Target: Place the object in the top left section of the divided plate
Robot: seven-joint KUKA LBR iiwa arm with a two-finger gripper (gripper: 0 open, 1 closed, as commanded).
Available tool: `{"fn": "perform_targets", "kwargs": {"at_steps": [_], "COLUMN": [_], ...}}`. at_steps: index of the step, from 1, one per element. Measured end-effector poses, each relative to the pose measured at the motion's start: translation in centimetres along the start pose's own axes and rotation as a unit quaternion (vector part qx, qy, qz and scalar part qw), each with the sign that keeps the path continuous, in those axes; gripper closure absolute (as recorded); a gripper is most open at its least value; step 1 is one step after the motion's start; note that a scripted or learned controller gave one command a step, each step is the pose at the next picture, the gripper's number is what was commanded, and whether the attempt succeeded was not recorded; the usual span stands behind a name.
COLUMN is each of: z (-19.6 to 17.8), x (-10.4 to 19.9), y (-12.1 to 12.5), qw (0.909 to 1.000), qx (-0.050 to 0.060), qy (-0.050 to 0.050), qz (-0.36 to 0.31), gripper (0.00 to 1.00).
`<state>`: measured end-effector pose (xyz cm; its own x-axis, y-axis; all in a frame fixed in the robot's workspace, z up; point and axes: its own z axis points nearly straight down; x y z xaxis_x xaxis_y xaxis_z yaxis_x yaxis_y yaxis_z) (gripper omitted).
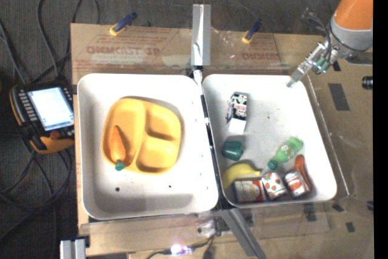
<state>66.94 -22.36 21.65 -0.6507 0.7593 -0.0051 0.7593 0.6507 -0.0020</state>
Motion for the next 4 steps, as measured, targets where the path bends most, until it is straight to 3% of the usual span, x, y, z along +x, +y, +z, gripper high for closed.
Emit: {"fn": "perform_targets", "kwargs": {"at_steps": [1, 2, 3, 4], "z": [12.2, 12.7, -1.0, 12.2], "x": [1.7, 2.1, 0.1, 0.1], "y": [-1.7, -2.0, 0.1, 0.1], "qw": [1.0, 0.9952, 0.9966, 0.9959], "qx": [-0.001, -0.005, -0.001, 0.0], "qy": [0.001, 0.0, 0.001, 0.001], "qz": [0.003, 0.098, 0.083, 0.09], "gripper": [1.0, 1.0, 1.0, 1.0]}}
